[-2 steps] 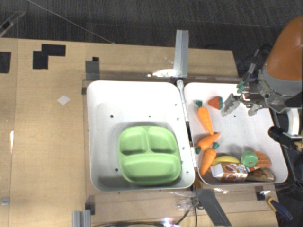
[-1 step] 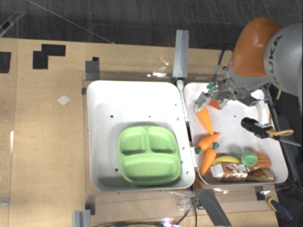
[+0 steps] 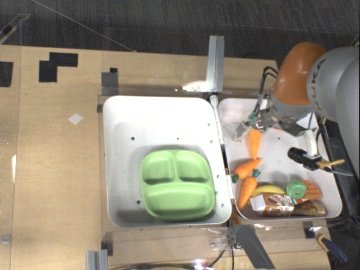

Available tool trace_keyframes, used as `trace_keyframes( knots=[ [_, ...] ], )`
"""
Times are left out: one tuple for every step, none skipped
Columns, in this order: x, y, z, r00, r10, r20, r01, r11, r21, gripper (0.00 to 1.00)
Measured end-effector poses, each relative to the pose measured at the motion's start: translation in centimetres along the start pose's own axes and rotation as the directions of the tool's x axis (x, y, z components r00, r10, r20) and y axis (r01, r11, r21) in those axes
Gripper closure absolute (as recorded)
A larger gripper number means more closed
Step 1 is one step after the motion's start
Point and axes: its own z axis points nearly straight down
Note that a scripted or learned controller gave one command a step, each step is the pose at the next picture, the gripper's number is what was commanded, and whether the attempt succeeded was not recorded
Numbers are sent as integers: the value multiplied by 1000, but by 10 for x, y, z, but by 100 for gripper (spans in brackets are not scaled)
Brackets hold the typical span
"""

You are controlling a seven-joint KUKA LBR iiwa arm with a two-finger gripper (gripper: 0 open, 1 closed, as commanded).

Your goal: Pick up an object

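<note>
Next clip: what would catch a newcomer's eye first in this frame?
Most likely the green divided plate, alone in the left bin. Next come the three carrots lined up along the left side of the crowded right bin, the top one hanging right under the gripper. The arm's orange band at the upper right stands out too.
</note>
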Motion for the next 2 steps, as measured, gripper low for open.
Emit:
trace_keyframes(
  knots=[
    [0, 2, -12, 1000, 0, 1, 0, 1000, -7, 100],
    [-40, -4, 5, 1000, -24, -1, 24, 1000, 1, 100]
  ],
)
